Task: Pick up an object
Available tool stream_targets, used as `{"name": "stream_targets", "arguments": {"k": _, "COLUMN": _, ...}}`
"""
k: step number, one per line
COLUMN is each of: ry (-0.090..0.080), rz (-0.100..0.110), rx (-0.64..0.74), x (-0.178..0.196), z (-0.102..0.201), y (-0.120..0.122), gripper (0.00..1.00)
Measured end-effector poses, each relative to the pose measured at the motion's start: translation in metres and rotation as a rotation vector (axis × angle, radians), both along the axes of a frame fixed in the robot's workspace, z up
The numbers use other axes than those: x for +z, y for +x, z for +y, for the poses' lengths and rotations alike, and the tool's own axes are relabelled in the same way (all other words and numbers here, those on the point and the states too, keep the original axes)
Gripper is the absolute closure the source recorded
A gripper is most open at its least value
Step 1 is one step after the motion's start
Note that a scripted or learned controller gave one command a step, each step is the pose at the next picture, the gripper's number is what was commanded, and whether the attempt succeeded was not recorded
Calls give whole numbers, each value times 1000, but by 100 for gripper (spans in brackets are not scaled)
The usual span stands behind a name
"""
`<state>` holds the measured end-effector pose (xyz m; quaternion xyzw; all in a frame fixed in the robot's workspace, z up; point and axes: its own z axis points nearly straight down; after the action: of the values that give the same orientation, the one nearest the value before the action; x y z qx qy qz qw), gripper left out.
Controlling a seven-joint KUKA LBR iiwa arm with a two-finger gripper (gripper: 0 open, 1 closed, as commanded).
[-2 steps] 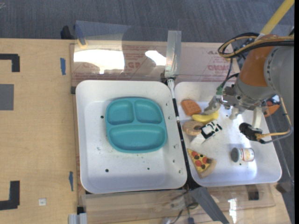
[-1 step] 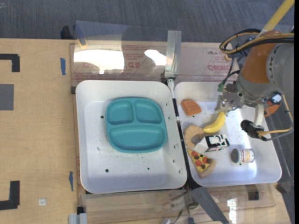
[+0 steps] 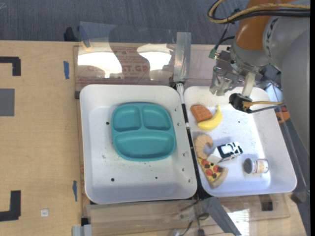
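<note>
- Gripper (image 3: 221, 86) hangs over the far left corner of the right bin (image 3: 263, 132), at its back rim.
- Whether it is open or closed cannot be told from this angle; nothing shows in its grasp.
- Arm (image 3: 290, 53) comes in from the upper right, its orange band (image 3: 256, 31) just above the wrist.
- Right bin holds all the small things, mostly along its left side.
- Orange piece (image 3: 200, 113) lies nearest the gripper, just in front of it and apart from it.
- Banana (image 3: 210, 120) lies touching the orange piece on that piece's right, curved, with one tip pointing toward the far rim.
- Tan pastry (image 3: 203, 144) sits nearer the camera than the banana, close to the bin's left wall.
- Black-and-white car (image 3: 229, 150) sits just right of the pastry, slightly tilted.
- Pizza slice (image 3: 214, 172) lies at the near left corner, in front of the pastry.
- Can (image 3: 256, 166) lies on its side to the right of the car and pizza slice, apart from both.
- Left bin (image 3: 96, 146) holds a teal divided plate (image 3: 143, 131) near its middle, lying flat, well apart from the gripper.
- Both bins rest side by side on a tan bench (image 3: 34, 132), their inner walls touching.
</note>
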<state>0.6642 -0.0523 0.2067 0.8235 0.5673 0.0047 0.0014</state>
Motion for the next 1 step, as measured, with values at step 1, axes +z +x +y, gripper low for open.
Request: {"name": "stream_targets", "arguments": {"k": 1, "ry": -3, "rz": 17, "rx": -156, "x": -67, "z": -74, "y": -43, "gripper": 100}}
